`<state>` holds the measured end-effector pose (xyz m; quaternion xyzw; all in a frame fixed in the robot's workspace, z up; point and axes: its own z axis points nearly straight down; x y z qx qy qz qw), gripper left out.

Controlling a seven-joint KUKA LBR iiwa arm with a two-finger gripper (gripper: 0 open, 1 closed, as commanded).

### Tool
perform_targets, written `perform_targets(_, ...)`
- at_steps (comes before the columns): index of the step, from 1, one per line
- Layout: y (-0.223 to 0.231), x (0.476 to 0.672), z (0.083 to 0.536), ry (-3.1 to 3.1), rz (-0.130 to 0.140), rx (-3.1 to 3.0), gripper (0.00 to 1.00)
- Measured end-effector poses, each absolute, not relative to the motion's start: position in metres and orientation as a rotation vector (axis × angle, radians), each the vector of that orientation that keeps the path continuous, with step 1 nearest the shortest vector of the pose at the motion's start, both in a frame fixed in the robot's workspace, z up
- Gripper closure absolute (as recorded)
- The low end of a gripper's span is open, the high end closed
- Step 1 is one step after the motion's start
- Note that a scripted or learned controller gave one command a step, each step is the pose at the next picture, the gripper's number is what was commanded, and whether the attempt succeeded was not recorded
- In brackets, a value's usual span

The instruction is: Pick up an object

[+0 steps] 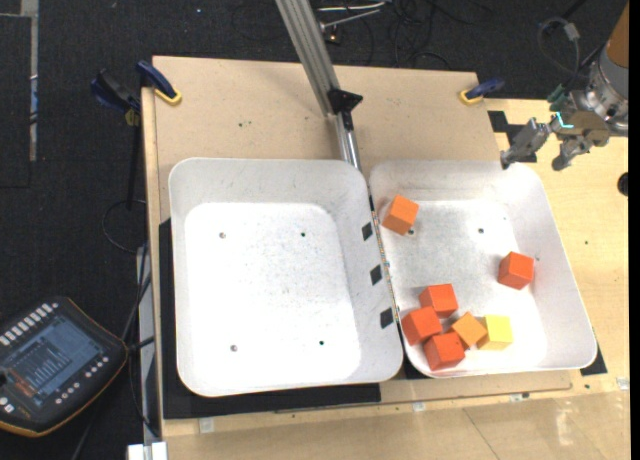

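Camera view: lone orange cube [516, 270] sitting in right bin [560, 248], well apart from cluster of cubes [445, 328] near bin's front edge. Gripper [545, 145] hovering beyond bin's far right corner, jaws spread, pinching nothing. Best target: lone cube; centring above it, aligning fingers with flat faces, descending straight.

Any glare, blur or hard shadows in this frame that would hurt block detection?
Camera view: even, diffuse light; the shallow white right bin is bright but not blown out; the orange cubes and the yellow cube are sharp with faint shadows; the two-finger gripper looks slightly soft at the frame edge.
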<state>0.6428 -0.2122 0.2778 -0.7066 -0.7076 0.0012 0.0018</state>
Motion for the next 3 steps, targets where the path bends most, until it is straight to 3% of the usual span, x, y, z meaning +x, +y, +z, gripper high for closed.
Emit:
perform_targets(1,-0.212,0.644,0.281,-2.226,0.001,-2.218,0.00)
perform_targets(3,-0.216,0.639,0.189,-2.219,0.005,-2.221,0.00)
